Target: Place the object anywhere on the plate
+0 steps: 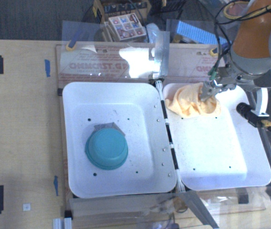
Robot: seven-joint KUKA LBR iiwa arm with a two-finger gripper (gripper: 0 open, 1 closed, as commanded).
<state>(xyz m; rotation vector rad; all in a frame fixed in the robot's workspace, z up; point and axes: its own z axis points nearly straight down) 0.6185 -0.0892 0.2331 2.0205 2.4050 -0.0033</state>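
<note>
- On your left, the left bin (73,104) holds the teal plate (106,148), which sits near its front left.
- In the right bin (221,166), the yellow cloth (188,104) lies bunched at the back left corner.
- The gripper (206,93) presses down into the cloth's right side; whether it grips the fabric you cannot tell.

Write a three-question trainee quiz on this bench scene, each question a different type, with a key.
1. True or false: the teal plate sits in the left bin.
2. Which bin holds the yellow cloth? A) left B) right C) neither
3. Fill in: the pincer is at the ___ edge of the cloth.

Key: 1 true; 2 B, the right bin, at its far end; 3 right.
</note>
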